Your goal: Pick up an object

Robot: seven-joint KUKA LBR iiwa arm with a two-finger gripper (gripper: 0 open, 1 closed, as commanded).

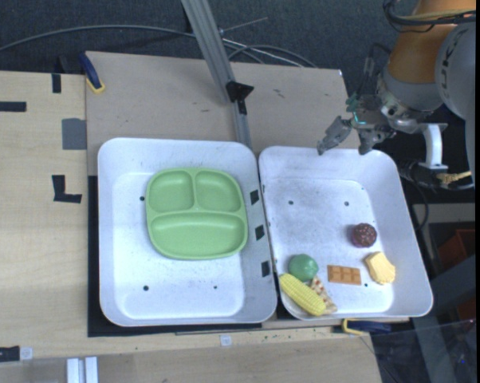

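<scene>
An object to pick up has yet to be chosen; the candidates all lie in the right bin [399, 214], clustered at about five o'clock on its floor. Going by size: the green divided plate [197, 213] fills the middle of the left bin [112, 238] and looks too broad for a two-finger grasp. The corn cob [301, 293] lies at the right bin's six o'clock edge, touching a slice of pizza [323, 295]. Just above it sits a green ball [303, 266], then the yellow piece [380, 267] at four o'clock, the waffle [344, 275] between them, and the dark round berry [363, 234] slightly apart.

The tool [348, 138] hangs over the right bin's twelve o'clock rim, fingers spread wide and holding nothing. By my reading, this is the approach step. The next move calls for travelling toward five o'clock, then descending over one item; the berry, standing clear of its neighbours, seems the easiest.
</scene>
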